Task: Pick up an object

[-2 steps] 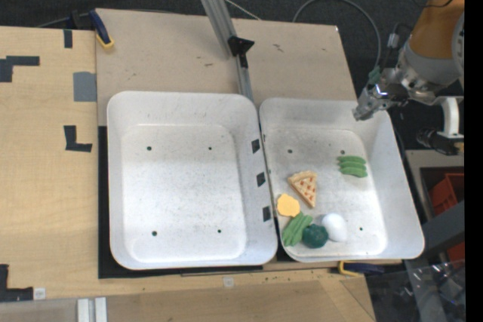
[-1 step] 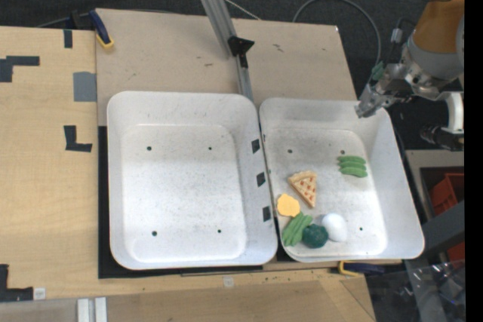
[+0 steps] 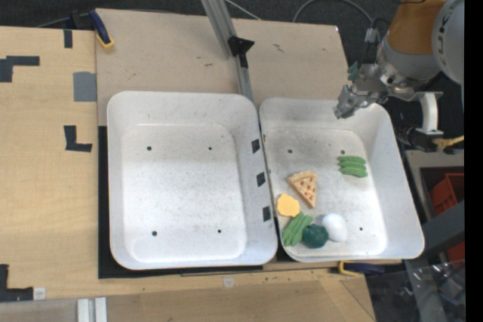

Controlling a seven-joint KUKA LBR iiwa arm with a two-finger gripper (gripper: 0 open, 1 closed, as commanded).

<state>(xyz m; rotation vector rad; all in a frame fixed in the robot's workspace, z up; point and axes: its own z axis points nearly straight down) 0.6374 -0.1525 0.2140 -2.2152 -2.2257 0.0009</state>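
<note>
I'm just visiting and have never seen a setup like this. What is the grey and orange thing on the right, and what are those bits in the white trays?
That is a robot arm, filmed from one camera fixed above the bench and looking down at a slant. Its gripper hangs over the far edge of the right tray, with nothing in it. The left tray sits beside it. In the right tray lie toy foods: a waffle slice, a yellow piece, a green pod, a green bean, a dark green lump and a white ball.

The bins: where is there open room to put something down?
The left bin has a wholly bare floor. In the right bin, the far half is bare, between the gripper and the waffle piece. Its near end is crowded with toys.
</note>
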